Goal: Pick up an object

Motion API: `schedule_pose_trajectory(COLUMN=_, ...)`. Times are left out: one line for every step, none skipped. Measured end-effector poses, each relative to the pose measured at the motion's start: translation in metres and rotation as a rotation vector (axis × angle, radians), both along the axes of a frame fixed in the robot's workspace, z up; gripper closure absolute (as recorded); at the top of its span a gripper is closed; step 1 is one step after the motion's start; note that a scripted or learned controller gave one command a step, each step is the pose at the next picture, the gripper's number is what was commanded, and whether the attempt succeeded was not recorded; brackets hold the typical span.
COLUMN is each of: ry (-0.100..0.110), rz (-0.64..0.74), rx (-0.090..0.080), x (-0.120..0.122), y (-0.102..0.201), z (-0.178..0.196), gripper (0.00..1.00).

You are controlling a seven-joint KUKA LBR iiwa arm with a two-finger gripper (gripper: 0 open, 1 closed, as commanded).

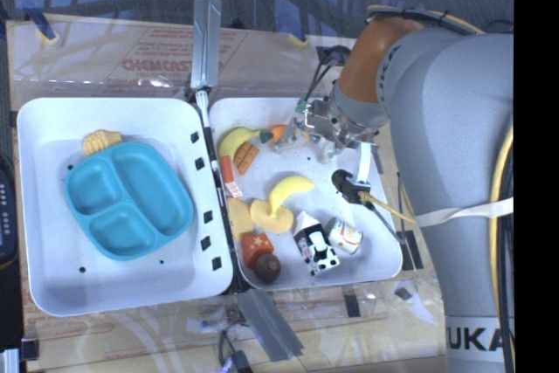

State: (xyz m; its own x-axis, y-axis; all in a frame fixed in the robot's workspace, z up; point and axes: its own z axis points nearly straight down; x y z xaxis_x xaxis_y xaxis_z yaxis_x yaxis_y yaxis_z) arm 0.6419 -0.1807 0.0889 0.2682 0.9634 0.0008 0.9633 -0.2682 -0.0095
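Observation:
My gripper (pixel 304 144) hangs over the back of the right bin (pixel 384 251), pointing down. Its two fingers stand apart, and only bare bin floor shows between them, so it is open. One fingertip (pixel 282 141) is close beside a small orange carrot (pixel 277 133). Just left of that lie a yellow lemon-like fruit (pixel 234 140) and a brown bread piece (pixel 246 157). Nearer the front are a yellow banana (pixel 289 188), a pale yellow cheese-like piece (pixel 270 217), a black-and-white carton (pixel 315 248), a white printed cup (pixel 345 236), a red block (pixel 255 246) and a dark brown ball (pixel 266 268).
The left bin (pixel 44 275) holds a blue divided plate (pixel 129 198) and a yellow corn piece (pixel 101 139) at its back left. A divider with black clips (pixel 212 196) separates the bins. The grey arm (pixel 445 153) covers the right side of the bench.

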Motion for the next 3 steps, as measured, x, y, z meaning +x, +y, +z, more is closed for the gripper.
schedule_pose_trajectory(ry=-0.003, rz=-0.150, rx=-0.003, x=0.014, y=0.010, z=0.045, gripper=0.00)
schedule_pose_trajectory(ry=0.000, rz=-0.187, rx=-0.003, x=-0.096, y=0.001, z=0.001, gripper=0.00)
schedule_pose_trajectory(ry=-0.003, rz=-0.437, rx=-0.005, x=-0.062, y=-0.018, z=0.117, gripper=0.00)
